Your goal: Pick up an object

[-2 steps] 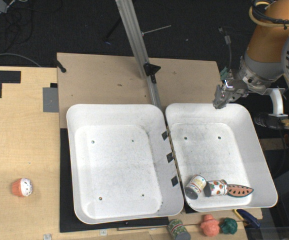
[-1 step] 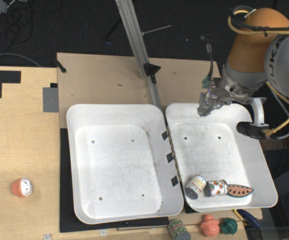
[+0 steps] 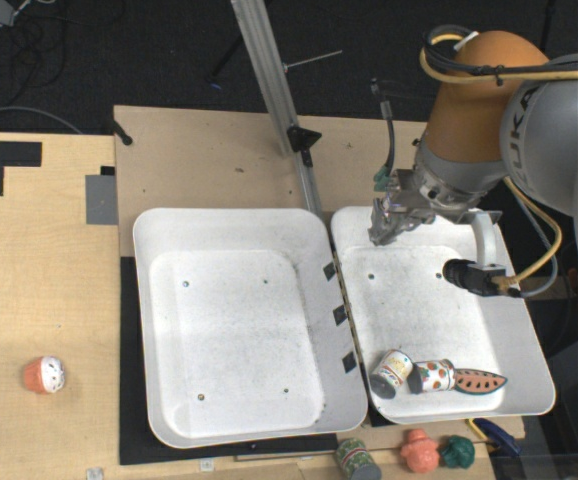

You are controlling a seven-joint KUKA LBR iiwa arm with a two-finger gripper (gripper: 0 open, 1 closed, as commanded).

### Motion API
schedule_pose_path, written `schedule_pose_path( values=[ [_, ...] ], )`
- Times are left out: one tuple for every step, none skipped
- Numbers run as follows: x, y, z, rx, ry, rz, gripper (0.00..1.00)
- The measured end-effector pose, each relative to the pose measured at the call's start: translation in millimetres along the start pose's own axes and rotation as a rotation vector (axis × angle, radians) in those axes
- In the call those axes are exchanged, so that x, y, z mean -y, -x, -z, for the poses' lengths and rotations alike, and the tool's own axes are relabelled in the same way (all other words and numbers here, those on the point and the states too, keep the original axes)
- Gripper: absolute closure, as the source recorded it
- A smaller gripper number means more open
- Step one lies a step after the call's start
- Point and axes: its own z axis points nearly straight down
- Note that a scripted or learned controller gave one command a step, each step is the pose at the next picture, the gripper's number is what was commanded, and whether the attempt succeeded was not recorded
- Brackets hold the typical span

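Gripper (image 3: 386, 226) hangs over far left corner of right bin (image 3: 439, 308), low, close to the bin's back wall, tips pointing down-left. Can't tell if it's open or shut, too dark and small. Nothing seen in it.

Objs, rel. to gripper:
- Can (image 3: 393, 371) w/ yellow band, lying on its side, well nearer the camera and about straight below gripper in the pic, at near edge of right bin
- Cup (image 3: 434, 377), white w/ red dots, on its side, just right of can, touching or nearly so
- Melon slice (image 3: 479, 380), red w/ dark seeds, just right of cup, flat on bin floor

All three sit in a row along the near wall, well apart from gripper.

Left bin (image 3: 234, 328) lies left of gripper, past the divider clips.

Outside bins: orange ball (image 3: 43, 375) far left on the wood bench; pink toy (image 3: 419, 451) and green toy (image 3: 458, 452) beyond the near rim, below the row
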Motion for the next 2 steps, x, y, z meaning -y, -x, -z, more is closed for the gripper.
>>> schedule_pose_path(
  values=[
    [6.8, -55.0, -10.4, 0.0, 0.0, 0.001, 1.0],
    [19.7, -101.0, -19.0, 0.0, -0.001, 0.0, 1.0]
  ],
)
